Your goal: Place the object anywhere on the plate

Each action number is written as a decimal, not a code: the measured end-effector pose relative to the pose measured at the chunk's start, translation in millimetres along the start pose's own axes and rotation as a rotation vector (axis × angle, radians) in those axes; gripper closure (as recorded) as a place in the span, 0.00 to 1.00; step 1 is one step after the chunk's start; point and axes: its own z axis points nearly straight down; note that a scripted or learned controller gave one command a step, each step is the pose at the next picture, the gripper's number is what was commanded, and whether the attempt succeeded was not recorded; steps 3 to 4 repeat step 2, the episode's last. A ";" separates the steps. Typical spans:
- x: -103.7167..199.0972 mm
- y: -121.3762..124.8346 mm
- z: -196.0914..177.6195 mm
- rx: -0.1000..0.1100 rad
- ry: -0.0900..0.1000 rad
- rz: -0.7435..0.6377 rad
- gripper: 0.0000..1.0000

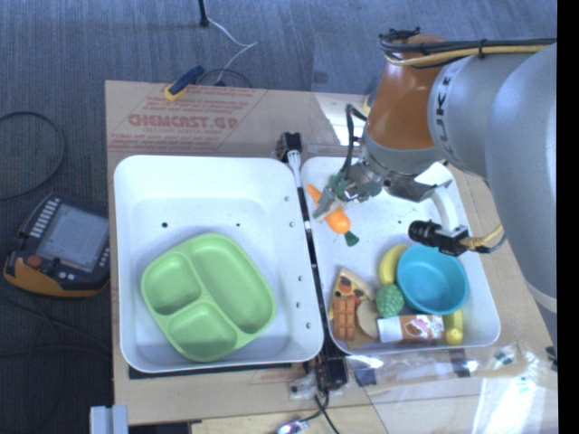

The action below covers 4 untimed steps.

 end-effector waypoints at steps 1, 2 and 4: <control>78.1 13.6 -0.3 -0.002 0.005 -0.048 1.00; 74.9 12.4 -0.1 -0.001 0.003 -0.043 0.00; 74.9 12.4 -0.1 -0.001 0.003 -0.043 0.00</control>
